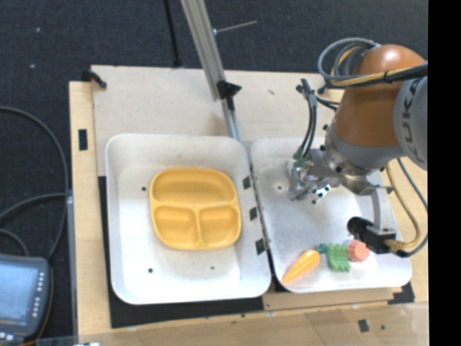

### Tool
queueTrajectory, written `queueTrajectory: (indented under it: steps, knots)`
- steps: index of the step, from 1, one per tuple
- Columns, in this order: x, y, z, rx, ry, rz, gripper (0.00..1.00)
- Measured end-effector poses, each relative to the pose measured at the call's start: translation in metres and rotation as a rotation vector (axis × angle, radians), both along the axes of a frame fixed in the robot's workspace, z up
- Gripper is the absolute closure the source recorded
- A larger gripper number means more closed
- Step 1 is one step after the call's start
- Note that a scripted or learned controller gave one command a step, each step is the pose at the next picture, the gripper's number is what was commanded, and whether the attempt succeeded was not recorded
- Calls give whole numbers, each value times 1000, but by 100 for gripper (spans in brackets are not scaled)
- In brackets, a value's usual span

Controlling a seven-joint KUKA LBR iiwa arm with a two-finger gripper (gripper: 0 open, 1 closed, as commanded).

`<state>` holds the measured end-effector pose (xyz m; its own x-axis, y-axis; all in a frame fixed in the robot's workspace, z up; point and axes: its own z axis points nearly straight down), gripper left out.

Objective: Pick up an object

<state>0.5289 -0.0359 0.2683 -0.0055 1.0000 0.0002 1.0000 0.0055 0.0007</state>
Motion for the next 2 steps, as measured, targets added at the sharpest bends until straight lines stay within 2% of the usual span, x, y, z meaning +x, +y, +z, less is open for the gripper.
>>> queueTrajectory:
  steps: [2]
  knots:
    - [-15,104,5,2,1,2,100]
